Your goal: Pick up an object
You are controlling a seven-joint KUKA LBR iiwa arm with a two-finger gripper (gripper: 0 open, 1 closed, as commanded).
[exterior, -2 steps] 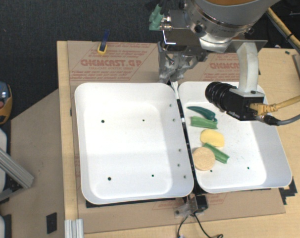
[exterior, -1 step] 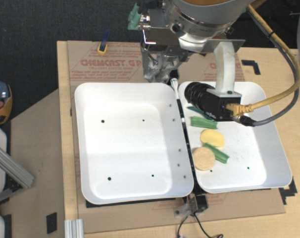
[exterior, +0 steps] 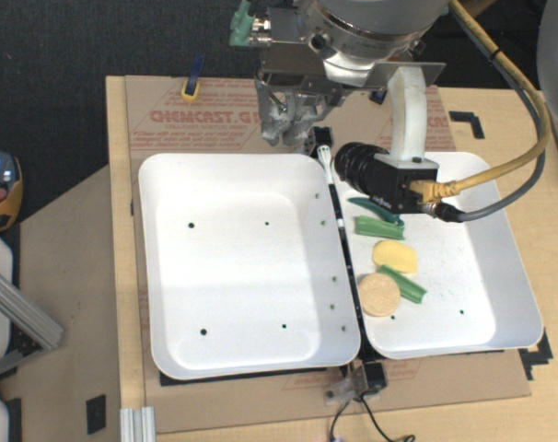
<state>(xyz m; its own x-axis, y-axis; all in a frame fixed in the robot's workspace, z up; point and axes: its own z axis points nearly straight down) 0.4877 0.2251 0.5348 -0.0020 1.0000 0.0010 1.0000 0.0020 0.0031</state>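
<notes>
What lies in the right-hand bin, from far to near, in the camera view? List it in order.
Dark green strip → light green block → yellow lump → round tan disc. The green piece beside the disc sits level with it, so it is left out of the order.

Left bin (exterior: 242, 274) floor open; food pieces (exterior: 394, 258) crowd right bin (exterior: 482, 284) near divider, rest free.

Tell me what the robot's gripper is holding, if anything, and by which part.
Nothing visibly held: the metal gripper hovers over the back rim of the left white bin.
</notes>
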